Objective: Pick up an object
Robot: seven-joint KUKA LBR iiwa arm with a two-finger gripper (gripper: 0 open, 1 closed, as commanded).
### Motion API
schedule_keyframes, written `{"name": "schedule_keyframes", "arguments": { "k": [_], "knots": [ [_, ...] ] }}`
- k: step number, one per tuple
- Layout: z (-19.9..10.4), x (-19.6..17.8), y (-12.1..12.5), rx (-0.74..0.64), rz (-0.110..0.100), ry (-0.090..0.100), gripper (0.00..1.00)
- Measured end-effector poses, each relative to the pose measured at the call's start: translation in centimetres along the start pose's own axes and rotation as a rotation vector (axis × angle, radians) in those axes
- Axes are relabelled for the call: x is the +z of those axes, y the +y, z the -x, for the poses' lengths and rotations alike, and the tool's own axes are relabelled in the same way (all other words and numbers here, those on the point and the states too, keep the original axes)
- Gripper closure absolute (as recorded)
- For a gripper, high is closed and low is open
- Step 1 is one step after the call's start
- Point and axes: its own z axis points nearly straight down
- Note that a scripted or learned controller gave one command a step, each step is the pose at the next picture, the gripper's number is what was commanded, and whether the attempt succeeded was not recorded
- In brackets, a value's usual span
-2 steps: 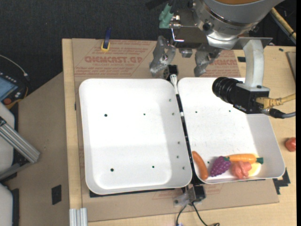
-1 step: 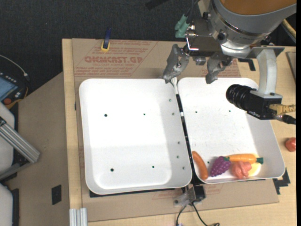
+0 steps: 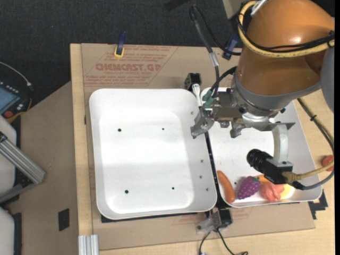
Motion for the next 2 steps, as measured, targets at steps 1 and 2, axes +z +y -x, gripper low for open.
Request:
{"name": "schedule_keyframes", "arguments": {
  "k": [1, 2],
  "knots": [
    [-1.43, -2.66, -0.03, -0.008, 0.019, 0.004, 0.00],
    [-1.42, -3.64, 0.02, -0.006, 0.021, 0.005, 1.00]
  ]
}}
